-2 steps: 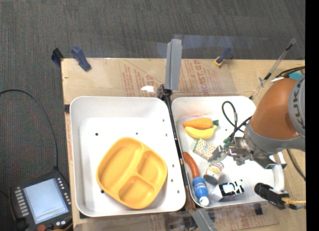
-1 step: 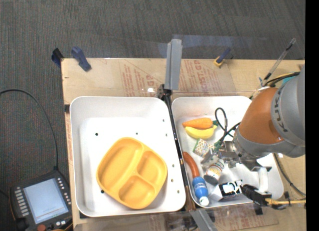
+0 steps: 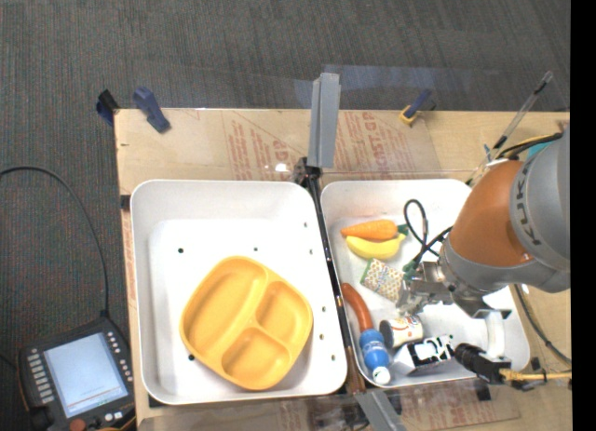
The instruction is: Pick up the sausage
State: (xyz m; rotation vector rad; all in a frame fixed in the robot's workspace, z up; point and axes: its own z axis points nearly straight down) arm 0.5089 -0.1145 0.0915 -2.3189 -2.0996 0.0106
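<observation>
1. Sausage (image 3: 355, 309), reddish brown, lies in the right bin (image 3: 447, 192) near its left wall, running slantwise toward the front.
2. Just in front of it is a blue bottle (image 3: 374, 353) with a white cap; a patterned packet (image 3: 382, 278) sits just to its right.
3. Farther back lie a banana (image 3: 374, 247) and a carrot (image 3: 371, 229), touching.
4. Gripper (image 3: 411, 299) hangs over the middle of the right bin, beside the packet and apart from the sausage; whether it is spread or closed I cannot tell.
5. Left bin (image 3: 149, 206) holds a yellow divided plate (image 3: 246, 322).
</observation>
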